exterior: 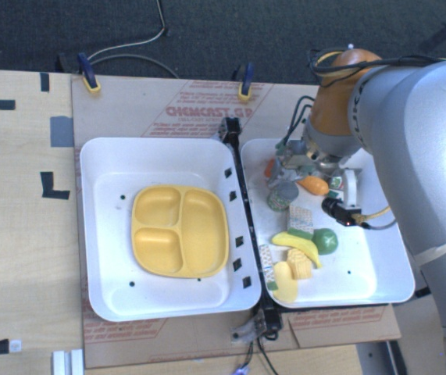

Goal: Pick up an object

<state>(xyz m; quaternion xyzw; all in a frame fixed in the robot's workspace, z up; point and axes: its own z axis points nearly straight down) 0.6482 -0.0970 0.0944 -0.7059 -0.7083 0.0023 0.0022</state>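
Looking at the right bin (379, 276), the pile of play food sits toward its left and near side: a yellow banana (295, 244) lying slantwise, a green piece (325, 241) touching it, a corn-like yellow bit (299, 264) just below; further up there's an orange piece (313, 184) and a grey cup-ish thing (281, 196); the gripper (297, 166) hangs right over those last two, so they're the nearest pick, banana lies toward the near edge from it; honestly can't tell whether the fingers are spread or clenched, or touching anything; left bin (101, 209) has the yellow divided plate (180, 230).
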